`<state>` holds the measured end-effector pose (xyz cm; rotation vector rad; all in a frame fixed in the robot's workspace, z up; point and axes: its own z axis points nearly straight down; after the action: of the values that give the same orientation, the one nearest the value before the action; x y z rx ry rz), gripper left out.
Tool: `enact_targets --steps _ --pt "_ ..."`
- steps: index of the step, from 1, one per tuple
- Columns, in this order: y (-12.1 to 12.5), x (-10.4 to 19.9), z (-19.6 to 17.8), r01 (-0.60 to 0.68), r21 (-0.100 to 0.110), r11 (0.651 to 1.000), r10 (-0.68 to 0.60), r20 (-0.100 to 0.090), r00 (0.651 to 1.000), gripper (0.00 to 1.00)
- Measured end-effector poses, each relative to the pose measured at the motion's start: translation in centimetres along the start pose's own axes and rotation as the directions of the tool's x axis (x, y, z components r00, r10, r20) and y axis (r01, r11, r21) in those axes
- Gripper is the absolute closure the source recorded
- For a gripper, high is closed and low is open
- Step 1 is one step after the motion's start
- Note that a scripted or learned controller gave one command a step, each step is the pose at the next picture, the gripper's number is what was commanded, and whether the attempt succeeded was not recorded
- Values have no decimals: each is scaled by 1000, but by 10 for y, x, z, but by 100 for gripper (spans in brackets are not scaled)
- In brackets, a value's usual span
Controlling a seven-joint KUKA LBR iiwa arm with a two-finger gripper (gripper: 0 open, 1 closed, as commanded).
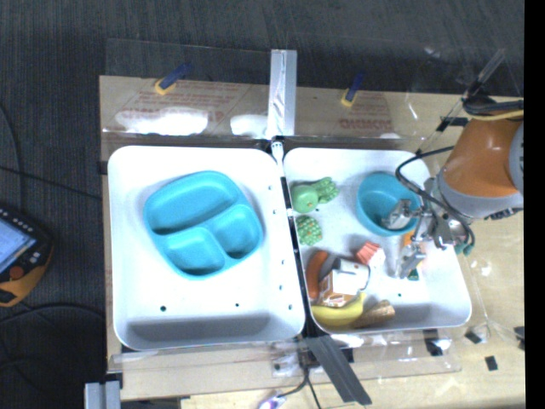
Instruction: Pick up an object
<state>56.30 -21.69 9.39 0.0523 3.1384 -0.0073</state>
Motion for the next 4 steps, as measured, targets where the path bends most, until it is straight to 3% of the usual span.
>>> enact_targets --steps 1,2,3,4 --pt "-5 -62 -26 66 -1 998 -66 -1 998 0" --pt "-5 3 4 -27 -2 1000 27 12 1000 0" --pt "-6 -83 -1 101 -6 995 -101 -24 995 0" --pt "-7 -17 -2 62 4 998 -62 18 998 0"
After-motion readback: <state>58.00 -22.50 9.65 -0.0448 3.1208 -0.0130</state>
